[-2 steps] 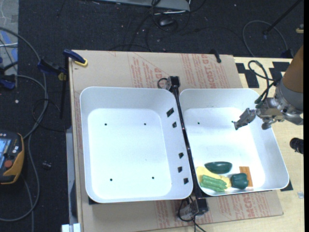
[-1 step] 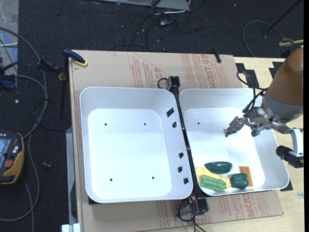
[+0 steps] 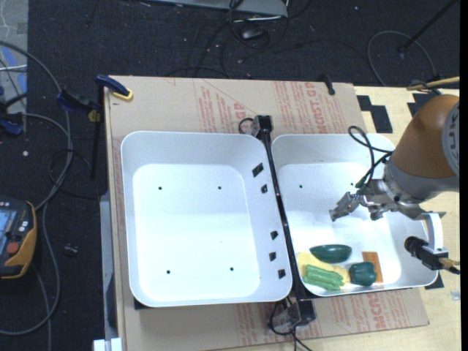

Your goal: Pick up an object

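Several small objects lie along the front of the right bin (image 3: pixel 314 159): a dark green oval piece (image 3: pixel 330 253), a light green ridged piece (image 3: pixel 322 276), a teal lump (image 3: pixel 362 273) and a small orange block (image 3: pixel 371 258). My gripper (image 3: pixel 358 210) hangs over the middle of that bin, just behind and above these objects. It is open, with nothing between its fingers. One fingertip (image 3: pixel 340 212) points left toward the bin's centre.
The left bin (image 3: pixel 139 152) sits beside the right one, split from it by a black divider strip (image 3: pixel 274 203). The grey and orange arm (image 3: pixel 431 152) covers the right bin's far right side. Cables lie on the dark floor behind the bench.
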{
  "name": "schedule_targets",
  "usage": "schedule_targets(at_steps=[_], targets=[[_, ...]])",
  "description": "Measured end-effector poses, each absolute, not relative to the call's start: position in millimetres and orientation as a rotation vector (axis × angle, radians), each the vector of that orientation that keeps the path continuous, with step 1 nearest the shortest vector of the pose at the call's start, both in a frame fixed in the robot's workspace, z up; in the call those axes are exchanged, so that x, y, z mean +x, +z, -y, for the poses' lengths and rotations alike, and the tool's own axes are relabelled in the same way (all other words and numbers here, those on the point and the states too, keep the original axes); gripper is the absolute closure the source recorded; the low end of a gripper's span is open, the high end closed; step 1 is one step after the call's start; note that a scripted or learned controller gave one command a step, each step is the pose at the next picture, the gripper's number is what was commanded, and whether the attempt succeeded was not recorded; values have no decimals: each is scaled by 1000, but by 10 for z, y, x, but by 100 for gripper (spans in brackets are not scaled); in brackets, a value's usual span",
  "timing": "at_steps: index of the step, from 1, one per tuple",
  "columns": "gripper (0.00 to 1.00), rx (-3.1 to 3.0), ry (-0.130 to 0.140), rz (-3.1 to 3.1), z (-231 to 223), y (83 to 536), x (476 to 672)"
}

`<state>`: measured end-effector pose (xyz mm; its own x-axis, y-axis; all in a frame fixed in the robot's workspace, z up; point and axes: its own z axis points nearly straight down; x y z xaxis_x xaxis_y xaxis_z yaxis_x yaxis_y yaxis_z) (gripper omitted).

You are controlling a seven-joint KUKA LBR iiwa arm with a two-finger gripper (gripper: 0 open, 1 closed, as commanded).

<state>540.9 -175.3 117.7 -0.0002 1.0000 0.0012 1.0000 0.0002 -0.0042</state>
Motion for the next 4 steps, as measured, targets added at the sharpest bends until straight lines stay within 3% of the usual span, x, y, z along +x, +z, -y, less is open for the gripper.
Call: schedule_targets(at_steps=[1,2,3,4], targets=[[100,-2221,-1,2222,1756,1302,5422],[100,-2223,-4,2225,1683,1876,5383],[100,-2222,-1,2223,1683,2037,5386],[100,-2216,0,2225,1142,1975,5430]])
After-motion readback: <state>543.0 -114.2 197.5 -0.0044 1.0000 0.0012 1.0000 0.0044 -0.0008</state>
